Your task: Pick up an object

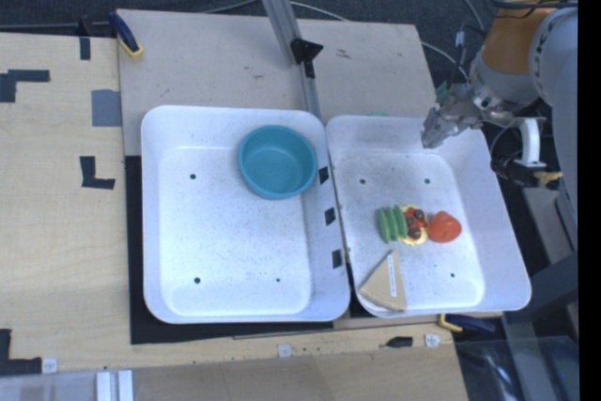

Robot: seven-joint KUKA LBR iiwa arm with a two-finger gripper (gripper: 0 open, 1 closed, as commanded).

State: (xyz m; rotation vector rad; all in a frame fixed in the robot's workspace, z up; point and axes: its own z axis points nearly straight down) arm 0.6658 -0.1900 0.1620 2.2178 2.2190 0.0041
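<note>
White right bin (pixel 470 296) carries the candidates: a small cluster of toy food (pixel 418 225), green, yellow and red, near its middle, and a tan wedge (pixel 386 283) against the near-left wall; a blue bowl (pixel 277 161) sits in the left bin (pixel 188 286). Gripper (pixel 434 134) hangs over the right bin's far edge, well apart from all of them; cannot tell how its fingers are set. Risk as judged: the cluster's pieces touch, so a descent may nudge rather than grip, and the wedge hugs the wall, leaving little finger room.
</note>
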